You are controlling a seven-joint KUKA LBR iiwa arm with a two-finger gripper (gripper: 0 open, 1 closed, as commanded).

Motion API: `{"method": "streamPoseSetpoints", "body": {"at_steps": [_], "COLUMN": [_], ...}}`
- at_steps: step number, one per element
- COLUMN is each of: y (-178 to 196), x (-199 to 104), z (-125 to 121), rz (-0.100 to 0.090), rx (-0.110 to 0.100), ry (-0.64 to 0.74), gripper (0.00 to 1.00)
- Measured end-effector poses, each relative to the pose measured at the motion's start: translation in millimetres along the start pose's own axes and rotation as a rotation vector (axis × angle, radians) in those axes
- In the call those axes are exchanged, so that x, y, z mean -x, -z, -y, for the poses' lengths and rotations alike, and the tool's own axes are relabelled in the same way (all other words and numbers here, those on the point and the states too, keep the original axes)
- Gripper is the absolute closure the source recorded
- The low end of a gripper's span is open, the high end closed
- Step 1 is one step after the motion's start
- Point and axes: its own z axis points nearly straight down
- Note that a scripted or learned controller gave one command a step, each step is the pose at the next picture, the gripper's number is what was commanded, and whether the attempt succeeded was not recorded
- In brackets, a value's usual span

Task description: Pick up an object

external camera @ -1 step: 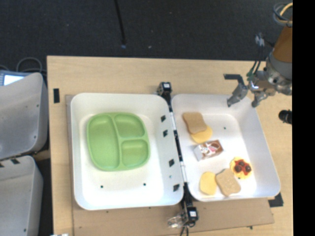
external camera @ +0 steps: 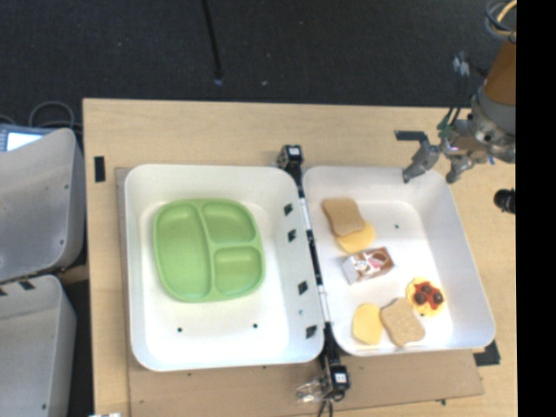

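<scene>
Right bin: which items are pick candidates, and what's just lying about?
Job:
gripper, above the right bin's far rim
two bread slices
two yellow pieces
small packet
red-topped piece

Lying about:
green divided tray in the left bin

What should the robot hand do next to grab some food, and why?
Probably move down and left, over the brown bread slice. The gripper hangs open and empty above the right bin's top edge, and that slice is the closest food.

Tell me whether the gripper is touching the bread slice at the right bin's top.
Apart. The camera view shows the gripper over the bin's upper right rim, bare white floor separating it from the bread slice.
</scene>
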Motion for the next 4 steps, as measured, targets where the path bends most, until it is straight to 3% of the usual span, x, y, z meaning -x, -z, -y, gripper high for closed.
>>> {"method": "streamPoseSetpoints", "body": {"at_steps": [2,3,4], "y": [-103,-134,-120], "x": [-7,-6,-5], "z": [-1,-1,-3], "rz": [-0.001,0.000,0.005], "rx": [-0.004,-0.003,0.004], "ry": [0.004,0.005,0.009], "gripper": [0.00,0.00,1.00]}}
